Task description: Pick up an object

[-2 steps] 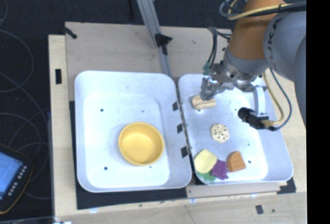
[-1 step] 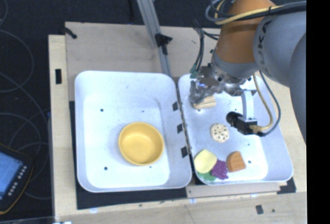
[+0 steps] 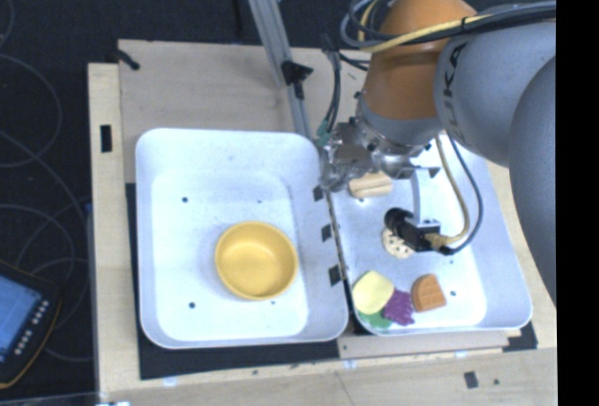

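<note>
Over the right bin (image 3: 501,306), near its left wall, we see the tool (image 3: 360,175) clasping a pale tan block (image 3: 370,185); a yellow bowl (image 3: 255,259) sits in the left bin (image 3: 168,161).

Bowl (image 3: 255,259): yellow, round, upright, lying alone in the left bin (image 3: 187,161), toward its near right part.

Block (image 3: 369,185): tan, oblong, at the far left of the right bin (image 3: 496,301), right under the gripper; whether it is gripped cannot be told.

Cream piece (image 3: 397,243): small, rounded, speckled, mid right bin, touching a black part beside it.

Near edge of right bin, a tight cluster: yellow-green lump (image 3: 372,290), purple piece (image 3: 401,308) just right of it, brown piece (image 3: 428,292) beside that.
</note>
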`<state>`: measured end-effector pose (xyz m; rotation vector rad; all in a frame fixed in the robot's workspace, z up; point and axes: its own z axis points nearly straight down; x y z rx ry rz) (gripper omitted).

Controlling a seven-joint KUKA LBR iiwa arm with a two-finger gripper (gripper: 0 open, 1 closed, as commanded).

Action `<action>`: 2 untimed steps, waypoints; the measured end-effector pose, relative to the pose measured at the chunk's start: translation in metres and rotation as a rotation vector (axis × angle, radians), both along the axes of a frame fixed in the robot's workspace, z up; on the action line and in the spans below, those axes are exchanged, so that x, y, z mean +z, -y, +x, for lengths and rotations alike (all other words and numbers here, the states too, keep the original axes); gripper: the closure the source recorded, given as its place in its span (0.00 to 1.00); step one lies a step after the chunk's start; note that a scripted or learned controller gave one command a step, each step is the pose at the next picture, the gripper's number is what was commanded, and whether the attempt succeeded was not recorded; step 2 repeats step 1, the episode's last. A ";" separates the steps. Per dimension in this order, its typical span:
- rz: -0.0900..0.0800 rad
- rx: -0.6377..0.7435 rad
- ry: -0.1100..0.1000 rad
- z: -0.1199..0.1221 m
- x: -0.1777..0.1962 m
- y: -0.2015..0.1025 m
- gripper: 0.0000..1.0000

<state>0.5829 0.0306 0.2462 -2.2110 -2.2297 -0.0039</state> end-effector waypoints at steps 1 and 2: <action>-0.001 -0.001 -0.001 -0.026 -0.004 -0.045 1.00; -0.001 -0.001 -0.001 -0.026 -0.004 -0.045 1.00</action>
